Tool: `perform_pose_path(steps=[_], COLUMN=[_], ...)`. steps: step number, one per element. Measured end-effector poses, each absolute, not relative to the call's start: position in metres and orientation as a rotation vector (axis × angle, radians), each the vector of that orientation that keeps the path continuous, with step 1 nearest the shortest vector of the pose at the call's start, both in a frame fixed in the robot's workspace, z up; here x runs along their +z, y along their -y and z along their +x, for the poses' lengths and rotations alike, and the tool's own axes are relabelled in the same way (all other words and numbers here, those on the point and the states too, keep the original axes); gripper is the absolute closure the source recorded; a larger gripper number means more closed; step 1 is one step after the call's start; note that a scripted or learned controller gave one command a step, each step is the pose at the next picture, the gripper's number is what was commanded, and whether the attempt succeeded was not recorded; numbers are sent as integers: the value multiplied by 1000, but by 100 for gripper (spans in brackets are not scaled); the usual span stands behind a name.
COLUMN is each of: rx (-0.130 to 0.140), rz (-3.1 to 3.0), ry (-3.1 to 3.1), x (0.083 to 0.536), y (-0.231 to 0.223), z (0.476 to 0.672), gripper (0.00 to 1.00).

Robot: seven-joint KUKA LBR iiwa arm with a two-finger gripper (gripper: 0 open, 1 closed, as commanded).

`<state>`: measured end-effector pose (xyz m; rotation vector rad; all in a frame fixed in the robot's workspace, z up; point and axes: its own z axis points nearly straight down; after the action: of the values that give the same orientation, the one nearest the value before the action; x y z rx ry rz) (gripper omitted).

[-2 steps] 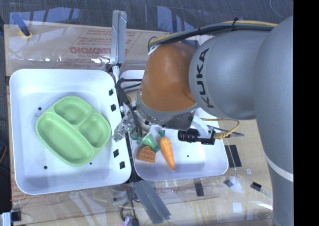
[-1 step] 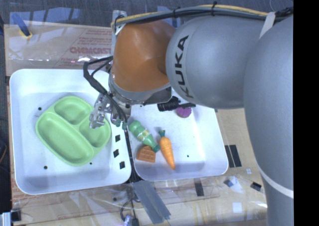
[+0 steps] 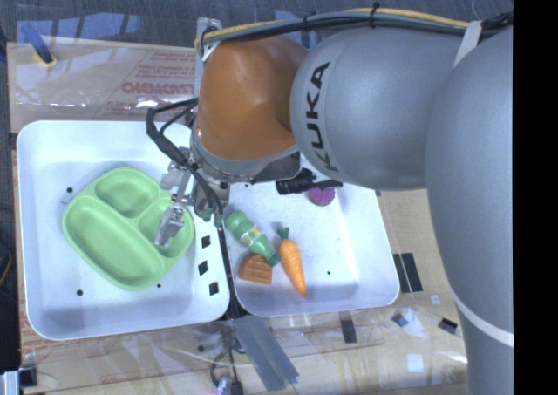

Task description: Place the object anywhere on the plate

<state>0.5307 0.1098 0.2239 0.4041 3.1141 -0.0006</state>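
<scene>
From the overhead camera I see my gripper over the right edge of the green plate, which sits in the left bin. Whether its fingers are apart or together I cannot tell, and I see nothing between them. In the right bin lie a green bottle, a carrot just beside it, an orange waffle-like piece and a purple item partly under the arm.
</scene>
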Motion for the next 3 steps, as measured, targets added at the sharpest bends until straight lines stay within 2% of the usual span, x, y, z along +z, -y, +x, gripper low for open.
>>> perform_pose_path(steps=[1, 2, 3], rx=[-1, -1, 0], rz=[396, 181, -160], ry=[-3113, -3136, -3134], x=[234, 201, 213], y=[-110, -59, -112], z=[532, 509, 567], gripper=[100, 100, 100])
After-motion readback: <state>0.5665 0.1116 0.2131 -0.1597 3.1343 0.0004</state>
